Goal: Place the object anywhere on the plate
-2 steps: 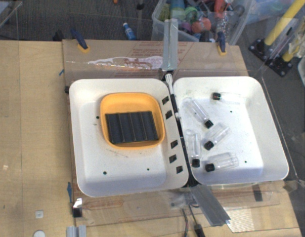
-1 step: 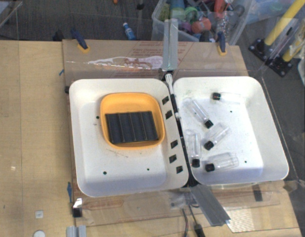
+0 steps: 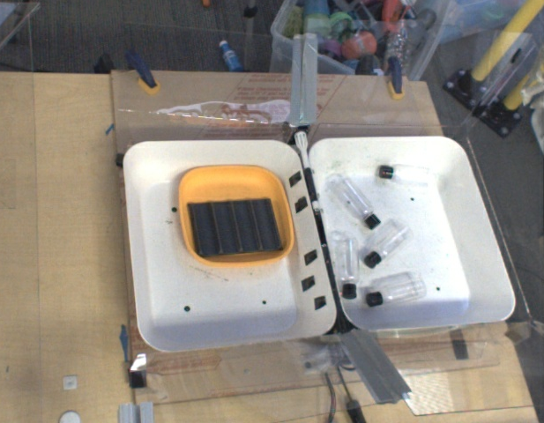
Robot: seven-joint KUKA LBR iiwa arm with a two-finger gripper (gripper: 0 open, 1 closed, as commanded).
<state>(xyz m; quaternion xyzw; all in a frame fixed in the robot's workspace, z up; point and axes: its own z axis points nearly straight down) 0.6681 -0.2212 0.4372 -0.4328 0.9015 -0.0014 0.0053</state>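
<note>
An orange plate (image 3: 232, 177) with rounded corners sits in the left white bin (image 3: 161, 298). A black ridged rectangular piece (image 3: 234, 227) lies flat on the plate, covering its middle and front. In the right white bin (image 3: 470, 236) lie several clear plastic vials with black caps. One vial (image 3: 355, 201) is near the bin's centre, another vial (image 3: 402, 174) is at the back, and a third vial (image 3: 395, 288) is at the front.
A metal post (image 3: 303, 69) stands at the back where the two bins meet. Behind it is a clear tub of colourful toys (image 3: 368, 11). Blue clamps (image 3: 145, 75) grip the bench's back edge. Wooden bench surface (image 3: 51, 236) lies to the left.
</note>
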